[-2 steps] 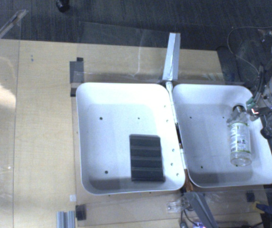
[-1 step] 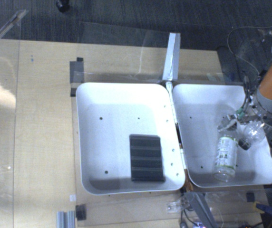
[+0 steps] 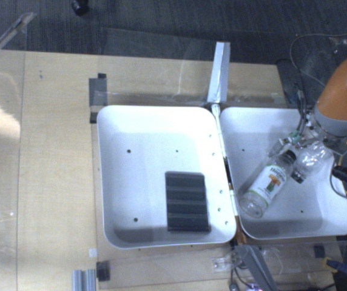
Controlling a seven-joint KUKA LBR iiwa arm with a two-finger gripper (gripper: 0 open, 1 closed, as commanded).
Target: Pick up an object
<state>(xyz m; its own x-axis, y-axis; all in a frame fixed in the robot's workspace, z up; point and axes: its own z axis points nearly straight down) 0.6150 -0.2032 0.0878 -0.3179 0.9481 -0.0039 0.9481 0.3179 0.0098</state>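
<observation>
- Two white bins sit side by side on the wooden bench, the left bin (image 3: pixel 119 162) and the right bin (image 3: pixel 252 132) touching along their inner edges.
- In the left bin lies a black ribbed block (image 3: pixel 187 202), flat on the floor toward the near wall.
- In the right bin, a clear bottle (image 3: pixel 269 185) lies on its side, slanted, its dark cap pointing up and right, its base near the bin's inner near corner. A label with some orange and green print wraps its middle.
- The arm (image 3: pixel 343 99) comes in at the right, orange band showing, over the right bin's far right part.
- The gripper (image 3: pixel 299 139) sits low just beside the bottle's cap end; amid clear plastic and glare there, how wide it stands and whether it has hold of anything, I cannot tell.
</observation>
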